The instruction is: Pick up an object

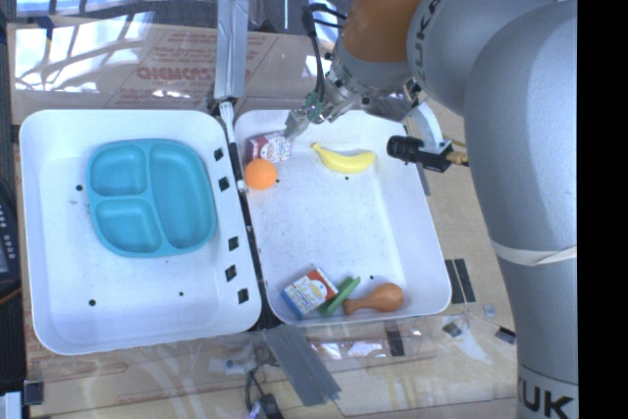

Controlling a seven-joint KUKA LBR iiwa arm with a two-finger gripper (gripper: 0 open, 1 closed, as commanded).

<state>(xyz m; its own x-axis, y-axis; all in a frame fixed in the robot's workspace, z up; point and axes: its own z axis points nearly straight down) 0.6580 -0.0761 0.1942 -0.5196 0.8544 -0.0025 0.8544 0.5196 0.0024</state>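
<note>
Arm: the grey arm reaches in from the right, and its end effector (297, 120) hangs low over the far left corner of the right bin (412, 240).
End effector state: I cannot tell how it stands; the tip is too small and blurred.
Nearest thing: a small crinkled packet (270, 149) lies just under and beside the tip; contact cannot be made out.
Other candidates: an orange ball (260, 174) just beside the packet, a banana (344, 159) near the far wall, and a small carton (310, 292), a green stick (340, 296) and a brown drumstick-shaped toy (375, 298) bunched at the near wall.
Left bin: (59, 309) holds a blue divided plate (152, 195).
Step in hand: likely closing in on the packet.
Doing it well: come straight down, centred on the packet, clear of the bin wall and the ball, which could roll if nudged.
Risk: the packet looks thin and crushable, so a shallow pinch may slip off.
</note>
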